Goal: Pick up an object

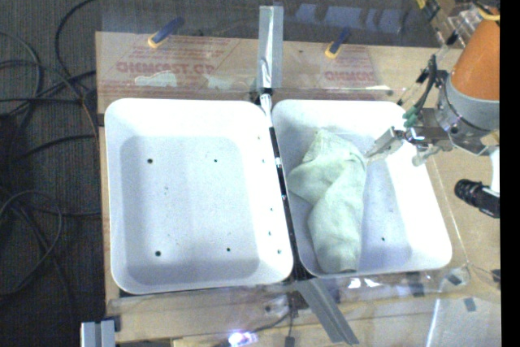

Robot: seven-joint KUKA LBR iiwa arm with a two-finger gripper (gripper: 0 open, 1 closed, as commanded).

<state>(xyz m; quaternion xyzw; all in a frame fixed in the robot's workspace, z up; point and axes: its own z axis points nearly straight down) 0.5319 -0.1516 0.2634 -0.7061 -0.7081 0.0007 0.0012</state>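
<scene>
A crumpled pale green cloth (331, 197) lies in the right-hand shallow white plastic bin (422, 244), filling much of its left and middle. It is a soft, folded heap with no handle or firm edge. Its long axis runs from the upper left, close to the divider between the bins, down toward the bin's near wall, leaning slightly to the right. The upper end is broader and bunched; the lower end narrows and sits close to the near rim.

Just to the right of the cloth's upper end, a slim two-finger metal gripper (380, 145) reaches in over the bin from the grey arm with its orange band (478, 77). The fingertips point left and slightly down, toward the cloth's top edge — near it, but whether they touch it cannot be told. Whether the fingers are parted or closed cannot be told either; they appear as one thin shape. Nothing is visibly held.

Likely risks, as a judgement: the fingers could close on a thin top fold alone, so the cloth slips free or trails as it lifts. Approaching from the side, they might also push the heap toward the divider rather than grip it.

The left-hand shallow white plastic bin (130, 199) sits beside it — on a brown bench (203, 65).
</scene>
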